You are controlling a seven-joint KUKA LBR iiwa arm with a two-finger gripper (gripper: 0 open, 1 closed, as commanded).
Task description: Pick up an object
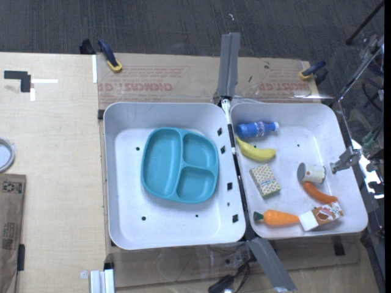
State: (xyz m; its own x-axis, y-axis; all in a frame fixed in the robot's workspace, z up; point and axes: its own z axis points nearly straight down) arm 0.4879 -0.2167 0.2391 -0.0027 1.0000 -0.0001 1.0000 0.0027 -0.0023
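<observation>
Pincer [339, 163]: low at the right bin's [342, 133] right rim; open or shut, I cannot tell
Cup [313, 173]: on its side, just left of the pincer
Sausage [319, 193]: below the cup
Carton [322, 217]: at the near rim
Carrot [278, 218]: left of the carton
Banana [255, 152], bottle [256, 129]: farther left
Blue tray [181, 165]: left bin [122, 224]

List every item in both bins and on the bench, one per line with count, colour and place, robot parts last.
left bin: 1, white, left
right bin: 1, white, right
divided plate: 1, teal, left bin centre
bottle: 1, blue, right bin top
banana: 1, yellow, below bottle
box: 1, checkered beige, right bin centre
cup: 1, white, lying right of box
carrot: 1, orange, right bin bottom
carton: 1, orange-white, bottom right
clamps: 2, blue-yellow, bench top
gripper: 1, grey, right bin's right edge
</observation>
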